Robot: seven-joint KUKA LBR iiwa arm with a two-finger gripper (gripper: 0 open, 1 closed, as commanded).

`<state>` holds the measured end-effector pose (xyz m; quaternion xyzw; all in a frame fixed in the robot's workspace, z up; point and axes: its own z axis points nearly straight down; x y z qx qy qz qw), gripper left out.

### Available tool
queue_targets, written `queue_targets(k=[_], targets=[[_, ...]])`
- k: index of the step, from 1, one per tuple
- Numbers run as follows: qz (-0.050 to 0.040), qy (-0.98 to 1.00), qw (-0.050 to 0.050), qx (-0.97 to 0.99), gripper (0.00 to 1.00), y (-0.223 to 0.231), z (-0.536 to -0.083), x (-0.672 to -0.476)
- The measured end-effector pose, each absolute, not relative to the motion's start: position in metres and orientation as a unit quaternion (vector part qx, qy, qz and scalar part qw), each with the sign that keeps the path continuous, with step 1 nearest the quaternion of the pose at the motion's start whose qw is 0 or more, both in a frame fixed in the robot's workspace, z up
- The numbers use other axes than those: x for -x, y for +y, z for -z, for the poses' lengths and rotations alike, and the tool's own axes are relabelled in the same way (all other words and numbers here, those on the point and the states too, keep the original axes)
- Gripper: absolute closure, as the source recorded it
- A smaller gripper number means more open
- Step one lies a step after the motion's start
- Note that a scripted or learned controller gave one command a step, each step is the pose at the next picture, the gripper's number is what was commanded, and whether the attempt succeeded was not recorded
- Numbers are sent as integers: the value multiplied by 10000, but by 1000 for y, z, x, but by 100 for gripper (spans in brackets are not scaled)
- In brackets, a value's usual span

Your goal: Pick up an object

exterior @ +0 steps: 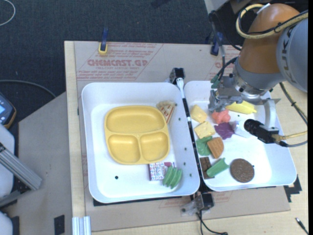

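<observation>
My gripper (216, 103) hangs low over the back of the right bin (274, 177), under the orange wrist band. Right below it and to its right lies a small red-orange toy (221, 116); whether they touch I cannot tell. A yellow banana-like piece (243, 108) pokes out from under the wrist. Close by are a purple piece (225, 129), two pale yellow blocks (199, 114) (204, 129), a brown bread slice (215, 147), a green pod (218, 168) and a round brown cookie (242, 170).
The left bin (93, 131) holds a yellow divided plate (137, 133), a sandwich wedge (166, 110), a pink packet (157, 171) and a green piece (172, 176). A black part with a cable (259, 130) juts from the arm over the right bin.
</observation>
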<state>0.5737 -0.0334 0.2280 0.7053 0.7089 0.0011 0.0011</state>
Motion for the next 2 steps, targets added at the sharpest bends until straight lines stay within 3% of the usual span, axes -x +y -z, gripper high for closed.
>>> queue_targets(k=[1, 2], targets=[[-14, 7090, 9, -7053, 100, 9, -221, -594], [-19, 7092, 8, -7050, 100, 55, -224, -602]])
